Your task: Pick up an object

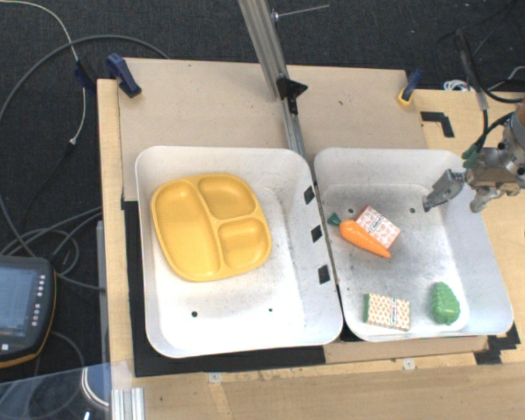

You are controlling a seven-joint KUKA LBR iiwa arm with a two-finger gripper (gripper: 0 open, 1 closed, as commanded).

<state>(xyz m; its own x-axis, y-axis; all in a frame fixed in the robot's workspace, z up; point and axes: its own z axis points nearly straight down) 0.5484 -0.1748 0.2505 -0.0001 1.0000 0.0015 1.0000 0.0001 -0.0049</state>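
Right now your tool [459,195] hangs at the upper right of the right bin [486,261], two fingers spread apart with nothing between them, so it's released and empty. Nearest target is the carrot [365,238], lying mid-bin, well apart from the tool and touching the small patterned box [378,226] on its upper side. Long axis runs diagonal, green stalk end toward the upper left, orange tip toward the lower right. Looks like a light, rigid plastic toy, smooth and tapered, so probably slippery; I'd pinch across the thick middle, jaws square to the axis. Farther out: a flat patterned packet [388,311] and a green lumpy toy [445,304] at the bin's lower edge, yellow divided tray [212,227] in the left bin [157,322].
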